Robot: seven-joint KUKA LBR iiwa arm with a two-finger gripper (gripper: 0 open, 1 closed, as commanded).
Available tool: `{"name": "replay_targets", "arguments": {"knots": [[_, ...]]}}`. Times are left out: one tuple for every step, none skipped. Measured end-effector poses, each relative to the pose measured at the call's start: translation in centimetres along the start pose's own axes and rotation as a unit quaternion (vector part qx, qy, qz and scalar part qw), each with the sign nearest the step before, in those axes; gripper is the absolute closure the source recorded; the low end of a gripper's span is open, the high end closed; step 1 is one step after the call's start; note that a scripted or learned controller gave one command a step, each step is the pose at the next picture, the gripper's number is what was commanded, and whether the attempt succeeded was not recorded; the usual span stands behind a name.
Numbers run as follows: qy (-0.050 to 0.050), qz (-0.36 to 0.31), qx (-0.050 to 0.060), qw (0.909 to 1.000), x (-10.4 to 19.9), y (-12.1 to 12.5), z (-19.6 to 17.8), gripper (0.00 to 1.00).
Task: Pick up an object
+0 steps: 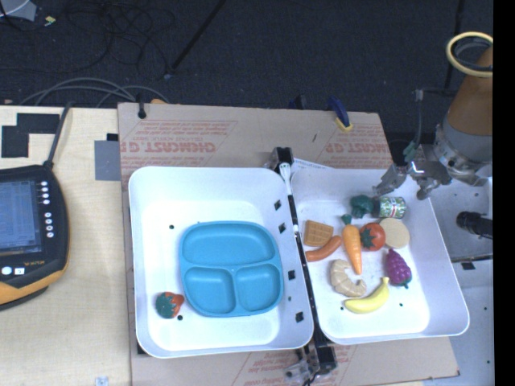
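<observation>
Camera view: arm (471, 107) enters at right, orange band above the wrist, pincer (410, 179) hanging over the upper right rim of the right bin (442, 296). Fingers (389, 182) look spread apart, nothing between them; one dark tip points toward the small can.

Right bin holds the toy food, all clustered in its middle:
- small can (393, 207), green and white label, lying on its side, just below the pincer, closest item to it
- dark green broccoli-like piece (361, 207), touching the can's left end
- red tomato (372, 236), green top, just under the can
- pale round bun-like piece (395, 233), right beside the tomato
- orange carrot (352, 248), tip pointing down, between the tomato and the waffle
- tan waffle square (318, 233), left side near the divider
- orange-red sausage (323, 250), curved, under the waffle, touching the carrot
- beige croissant-like piece (347, 279), below the carrot
- yellow banana (369, 298), curved, lowest in the group, touching the croissant piece
- purple grapes (397, 267), right of the carrot, just above the banana's tip

Left bin (153, 199): blue three-compartment plate (231, 266) in the middle, compartments bare. Strawberry (168, 304), red with green leaves, sits on the bin floor just beside the plate's lower left corner.

Bins rest on brown cardboard (241, 139) on the bench (88, 296). Teach pendant (28, 227) with screen at far left.
</observation>
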State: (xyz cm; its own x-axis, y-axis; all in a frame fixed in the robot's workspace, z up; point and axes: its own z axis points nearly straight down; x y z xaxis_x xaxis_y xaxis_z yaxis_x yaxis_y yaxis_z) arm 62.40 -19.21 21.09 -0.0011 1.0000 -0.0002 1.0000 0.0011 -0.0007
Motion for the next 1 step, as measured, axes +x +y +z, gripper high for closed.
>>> {"name": "replay_targets", "arguments": {"knots": [[-0.001, 0.001, -0.006, 1.0000, -0.81, 1.81, 8.58, 0.00]]}}
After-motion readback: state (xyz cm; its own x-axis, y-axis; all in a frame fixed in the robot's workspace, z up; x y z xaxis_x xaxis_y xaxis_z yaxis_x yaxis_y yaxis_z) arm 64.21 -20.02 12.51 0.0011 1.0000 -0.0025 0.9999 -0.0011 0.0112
